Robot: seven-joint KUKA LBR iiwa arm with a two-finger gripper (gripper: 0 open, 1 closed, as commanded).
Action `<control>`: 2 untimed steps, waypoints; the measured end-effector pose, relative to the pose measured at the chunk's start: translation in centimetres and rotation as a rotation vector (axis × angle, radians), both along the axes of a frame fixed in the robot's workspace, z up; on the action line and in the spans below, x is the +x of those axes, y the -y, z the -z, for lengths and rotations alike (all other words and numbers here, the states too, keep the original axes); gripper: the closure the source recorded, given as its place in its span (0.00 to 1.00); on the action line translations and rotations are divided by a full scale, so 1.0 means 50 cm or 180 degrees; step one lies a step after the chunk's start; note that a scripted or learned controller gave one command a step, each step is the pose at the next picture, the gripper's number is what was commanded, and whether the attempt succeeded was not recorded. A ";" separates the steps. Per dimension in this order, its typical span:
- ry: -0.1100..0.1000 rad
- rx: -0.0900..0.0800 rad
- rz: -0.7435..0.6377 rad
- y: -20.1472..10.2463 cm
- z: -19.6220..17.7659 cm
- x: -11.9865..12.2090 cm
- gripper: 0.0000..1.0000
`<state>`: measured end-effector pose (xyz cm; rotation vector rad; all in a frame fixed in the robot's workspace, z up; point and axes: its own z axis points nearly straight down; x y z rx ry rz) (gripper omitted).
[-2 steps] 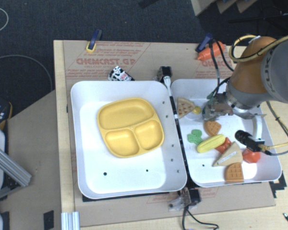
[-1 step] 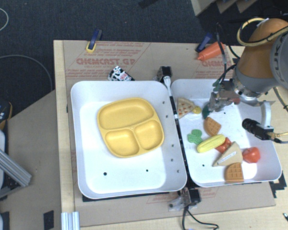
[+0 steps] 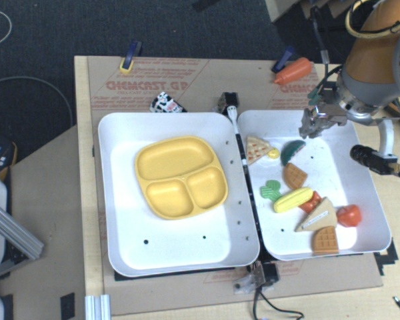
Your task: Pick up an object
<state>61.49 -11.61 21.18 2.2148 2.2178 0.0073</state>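
The likeliest thing to lift is the dark green toy piece (image 3: 293, 150), lying in the right bin (image 3: 370, 199) just below and slightly left of the pincer (image 3: 313, 129), close but apart from it. It looks like small hollow plastic play food: light, stiff and smooth, so it may skid on the bin floor, and a hold across its narrow middle seems safest. Whether the pincer is open or closed cannot be told from this slant, and nothing is seen in its grip. Just left of the green piece lies a pizza slice (image 3: 256, 149) with a small yellow bit (image 3: 273, 154) touching its edge. Further below the pincer sit a brown cookie (image 3: 295, 175), a light green piece (image 3: 271, 191), a yellow corn cob (image 3: 293, 200), a sandwich wedge (image 3: 317, 215), a red tomato (image 3: 349, 215) and a waffle (image 3: 325, 240), crowded together, some touching, so a descent there risks nudging neighbours. The bin floor is smooth white plastic with a low rim, and the patch right under the pincer is bare, giving room to come down. Well off to the pincer's left, the left bin (image 3: 120, 179) holds a yellow divided plate (image 3: 180, 175). Behind the pincer, on the bench (image 3: 187, 79), an orange carrot (image 3: 293, 71) lies outside the bins.
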 end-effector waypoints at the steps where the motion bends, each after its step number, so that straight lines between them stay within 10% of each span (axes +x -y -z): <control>1: -0.0012 0.0002 0.0001 0.000 -0.028 0.002 1.00; 2: -0.0040 0.0016 -0.0013 -0.110 -0.011 -0.022 1.00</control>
